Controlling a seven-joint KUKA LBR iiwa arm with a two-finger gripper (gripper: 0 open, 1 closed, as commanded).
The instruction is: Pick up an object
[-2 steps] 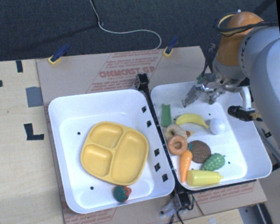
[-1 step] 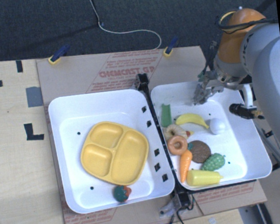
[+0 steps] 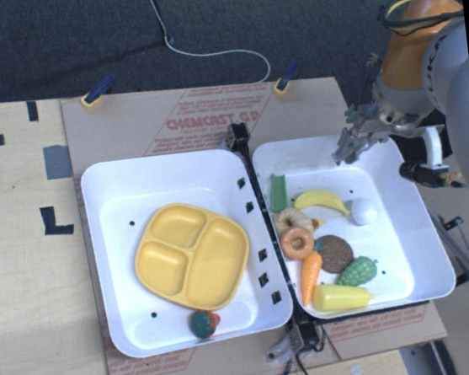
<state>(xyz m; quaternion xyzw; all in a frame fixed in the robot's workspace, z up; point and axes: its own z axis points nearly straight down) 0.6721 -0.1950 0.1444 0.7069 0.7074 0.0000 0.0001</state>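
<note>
Over the right bin's (image 3: 385, 168) far corner, hovering: the gripper (image 3: 346, 152).
Hanging above bare white floor, touching nothing, gripping nothing; finger spread impossible to tell.

Two bins side by side on the bench, left bin (image 3: 105, 241) and right bin (image 3: 422, 261) touching along a central divider. In the left bin: divided plate (image 3: 193, 255) at centre, small ball (image 3: 204, 323) just before it near the front wall. In the right bin: pepper (image 3: 278, 192) at rear left, banana (image 3: 322, 202) to its right, egg (image 3: 362, 211) beside the banana; donut (image 3: 297, 242) left of cookie (image 3: 335, 252); carrot (image 3: 311, 277) before the donut; corn (image 3: 341, 297) at front. Gripper (image 3: 347, 150) positioned above the rear wall of the right bin.
</note>
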